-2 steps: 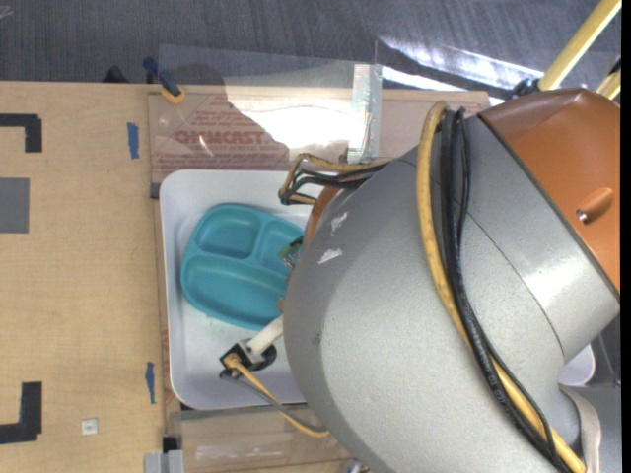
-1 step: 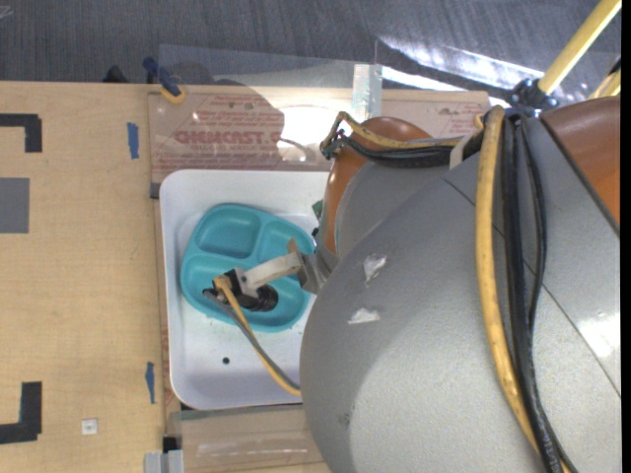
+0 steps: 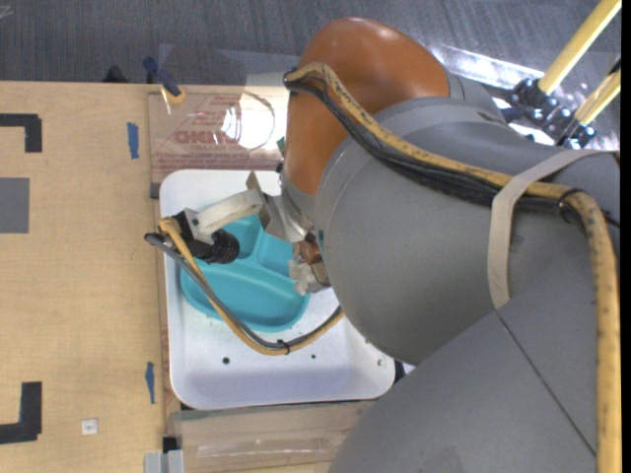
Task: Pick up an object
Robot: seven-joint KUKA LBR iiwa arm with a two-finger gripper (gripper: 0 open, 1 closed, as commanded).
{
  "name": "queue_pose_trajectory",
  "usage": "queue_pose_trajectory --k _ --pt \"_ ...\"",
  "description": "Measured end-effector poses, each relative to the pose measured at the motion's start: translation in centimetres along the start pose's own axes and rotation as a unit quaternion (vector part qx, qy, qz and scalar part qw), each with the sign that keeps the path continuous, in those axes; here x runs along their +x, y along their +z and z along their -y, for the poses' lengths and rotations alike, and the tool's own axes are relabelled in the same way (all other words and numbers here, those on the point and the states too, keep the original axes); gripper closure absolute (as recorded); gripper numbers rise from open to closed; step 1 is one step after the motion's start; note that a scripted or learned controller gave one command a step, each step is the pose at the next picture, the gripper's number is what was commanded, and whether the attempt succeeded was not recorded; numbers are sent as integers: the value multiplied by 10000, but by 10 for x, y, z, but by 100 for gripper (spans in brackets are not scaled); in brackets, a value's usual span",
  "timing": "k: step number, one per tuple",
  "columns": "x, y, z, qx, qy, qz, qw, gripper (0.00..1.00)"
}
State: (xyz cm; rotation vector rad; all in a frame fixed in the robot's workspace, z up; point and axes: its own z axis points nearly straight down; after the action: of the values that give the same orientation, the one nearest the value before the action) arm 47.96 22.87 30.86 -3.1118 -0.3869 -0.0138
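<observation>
Wooden desk (image 3: 79, 264) carries a white bin (image 3: 296, 374). Grey arm (image 3: 444, 264) bends steeply into it. The end effector (image 3: 308, 269), apparently touching the teal dish (image 3: 256, 289) lying there, is obscured; its grip state cannot be determined.

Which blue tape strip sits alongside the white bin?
The lowest blue tape strip, at the edge of the wooden board just left of the white bin; the others sit higher, by the clear sheet.

Pale wooden bench (image 3: 79, 264), black corner marks (image 3: 35, 134), blue tape strips (image 3: 132, 141), clear printed plastic sheet (image 3: 212, 126), grey carpet (image 3: 197, 8) beyond
</observation>
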Motion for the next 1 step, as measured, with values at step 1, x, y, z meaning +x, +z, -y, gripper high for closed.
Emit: queue_pose_trajectory --k 1 --pt "-3 68 -4 -22 -679 83 9977 100"
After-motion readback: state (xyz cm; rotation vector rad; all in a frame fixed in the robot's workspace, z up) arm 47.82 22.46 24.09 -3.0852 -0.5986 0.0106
